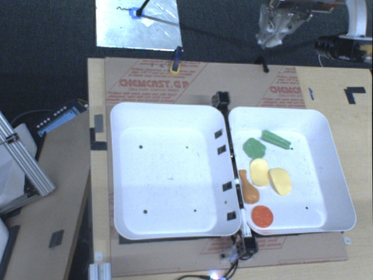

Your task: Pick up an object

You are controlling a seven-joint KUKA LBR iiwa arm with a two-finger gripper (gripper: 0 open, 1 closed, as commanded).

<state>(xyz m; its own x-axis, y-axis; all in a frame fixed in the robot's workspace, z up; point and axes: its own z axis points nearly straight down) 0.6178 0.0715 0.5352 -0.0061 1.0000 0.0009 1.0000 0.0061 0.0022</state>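
Note:
The right bin holds several small items: a green oblong piece, a green leafy piece, a pale yellow piece, a yellow wedge, an orange drumstick shape and a red disc. My gripper hangs high at the top right, well beyond the far rim of the right bin and apart from every item. Its tips are blurred against the dark floor.
The left bin sits beside the right one, joined by a black divider strip. A shiny metal sheet lies on the floor at the top left. Grey equipment stands at the left edge.

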